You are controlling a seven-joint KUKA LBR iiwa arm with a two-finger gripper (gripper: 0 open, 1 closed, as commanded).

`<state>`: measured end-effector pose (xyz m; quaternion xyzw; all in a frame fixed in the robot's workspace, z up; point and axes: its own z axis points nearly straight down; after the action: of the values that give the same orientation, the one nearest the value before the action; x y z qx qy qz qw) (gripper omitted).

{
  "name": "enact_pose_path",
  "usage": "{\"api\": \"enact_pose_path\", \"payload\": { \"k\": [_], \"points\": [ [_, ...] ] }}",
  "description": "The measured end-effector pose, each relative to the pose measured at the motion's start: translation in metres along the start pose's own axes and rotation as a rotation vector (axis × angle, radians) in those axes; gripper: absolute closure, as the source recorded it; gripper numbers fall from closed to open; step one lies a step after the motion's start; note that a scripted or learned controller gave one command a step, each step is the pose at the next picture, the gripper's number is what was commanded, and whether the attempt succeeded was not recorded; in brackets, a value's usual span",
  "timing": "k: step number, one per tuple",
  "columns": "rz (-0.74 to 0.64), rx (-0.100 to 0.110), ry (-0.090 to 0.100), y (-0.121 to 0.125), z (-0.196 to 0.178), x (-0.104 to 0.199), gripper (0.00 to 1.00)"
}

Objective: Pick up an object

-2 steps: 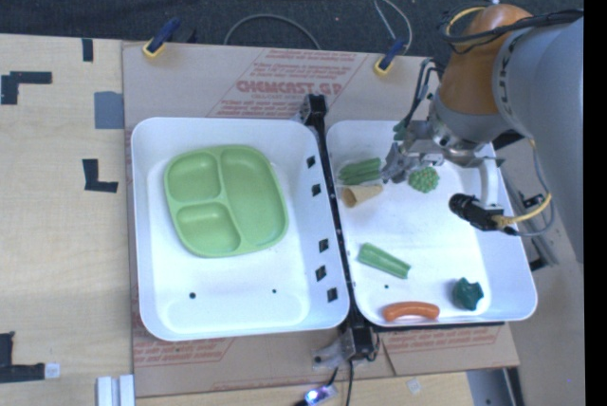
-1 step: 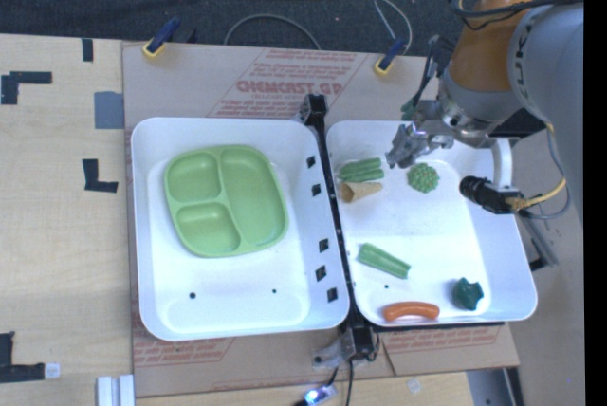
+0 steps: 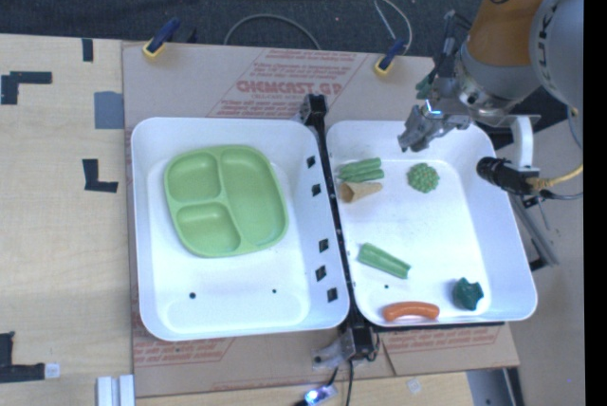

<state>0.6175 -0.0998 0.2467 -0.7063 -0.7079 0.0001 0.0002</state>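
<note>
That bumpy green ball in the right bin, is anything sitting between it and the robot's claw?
Nothing visible does. The gripper hangs over the right bin's far edge, and the bumpy green ball lies just below it with bare white floor between. The green stalk pieces lie off to the ball's left, apart from it.

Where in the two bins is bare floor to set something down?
Left bin: bare strip below the green plate. Right bin: bare middle between broccoli and dark green toy. Crowded near the divider by the green bundle.

Grey arm [image 3: 531, 25] reaching in from right, wrist angled down-left, orange band uppermost
</note>
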Motion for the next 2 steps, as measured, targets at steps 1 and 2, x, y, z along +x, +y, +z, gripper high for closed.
{"api": "enact_pose_path", "payload": {
  "k": [1,2],
  "points": [
    [-0.002,0.006,0.0,-0.026,0.011,0.051,1.0],
    [-0.003,0.006,0.0,-0.041,0.006,0.1,1.0]
  ]
}}
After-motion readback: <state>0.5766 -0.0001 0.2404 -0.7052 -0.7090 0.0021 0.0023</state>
